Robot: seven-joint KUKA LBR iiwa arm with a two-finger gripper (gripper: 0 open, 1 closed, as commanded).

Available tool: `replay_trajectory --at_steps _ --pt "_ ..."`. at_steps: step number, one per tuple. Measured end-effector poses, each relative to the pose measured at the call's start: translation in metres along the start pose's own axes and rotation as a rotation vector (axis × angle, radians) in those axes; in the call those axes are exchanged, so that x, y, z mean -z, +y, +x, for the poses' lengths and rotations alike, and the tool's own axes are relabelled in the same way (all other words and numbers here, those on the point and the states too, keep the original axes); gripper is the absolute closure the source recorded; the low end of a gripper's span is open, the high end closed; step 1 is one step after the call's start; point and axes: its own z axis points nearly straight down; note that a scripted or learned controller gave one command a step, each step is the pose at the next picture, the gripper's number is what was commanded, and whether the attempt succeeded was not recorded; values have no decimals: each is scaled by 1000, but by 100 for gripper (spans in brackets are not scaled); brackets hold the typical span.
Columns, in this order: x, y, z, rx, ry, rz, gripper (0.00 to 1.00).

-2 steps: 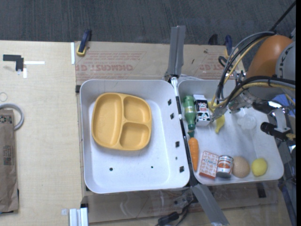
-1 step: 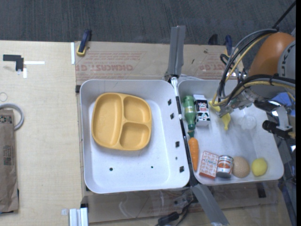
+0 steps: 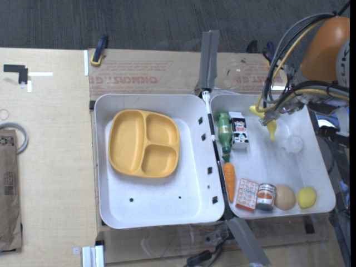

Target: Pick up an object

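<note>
A yellow banana (image 3: 266, 119) lies in the upper part of the right bin (image 3: 325, 174), and it is the object nearest my end effector (image 3: 281, 111), which hangs just beside it, above and to its right. Whether my end effector is open or closed on anything I cannot tell; cables and wrist hide that.

To take the banana well, I judge I should come straight down over its middle, spanning its narrow width, and stay off the bin wall close behind it. A clear plastic cup (image 3: 291, 143) sits near, lower right, and could be knocked.

Further off, a green bottle (image 3: 223, 131) and a small carton (image 3: 239, 130) stand by the divider, a carrot (image 3: 228, 180) below them. Along the bottom edge lie a box (image 3: 247, 194), a can (image 3: 266, 196), an egg (image 3: 285, 197) and a lemon (image 3: 306, 197). The left bin (image 3: 105, 193) holds a yellow plate (image 3: 143, 143).
</note>
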Motion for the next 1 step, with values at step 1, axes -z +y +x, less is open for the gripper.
replay_trajectory --at_steps 1 --pt "60 37 27 85 -1 0 100"
